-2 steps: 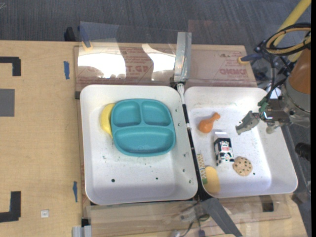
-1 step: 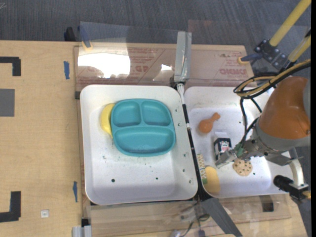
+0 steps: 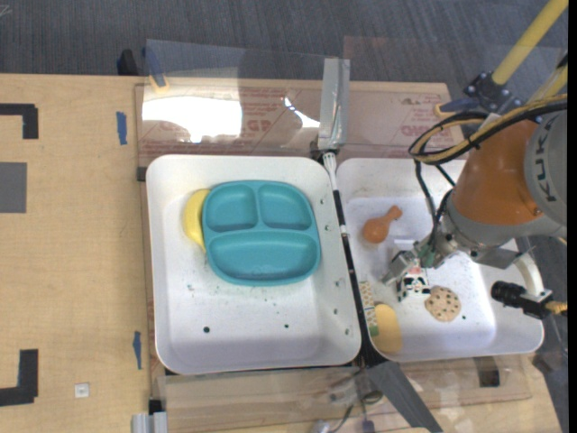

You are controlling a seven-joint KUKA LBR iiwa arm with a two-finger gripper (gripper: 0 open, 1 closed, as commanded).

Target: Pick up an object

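The arm comes in from the right over the right bin (image 3: 514, 332), and my gripper (image 3: 406, 267) hangs low near the bin's middle. Directly under its tip lies a small black-and-white toy (image 3: 415, 285), touching or nearly touching the fingers. A round speckled cookie (image 3: 442, 305) rests just to the right of that toy. An orange drumstick-shaped piece (image 3: 380, 225) lies up and to the left of the gripper. A yellow rounded piece (image 3: 388, 325) sits at the bin's lower left corner.
The left bin (image 3: 171, 314) holds a teal divided plate (image 3: 261, 231) lying over a yellow object (image 3: 193, 216). A raised divider (image 3: 346, 242) separates the two bins. Black cables and an orange band run along the arm at the right.
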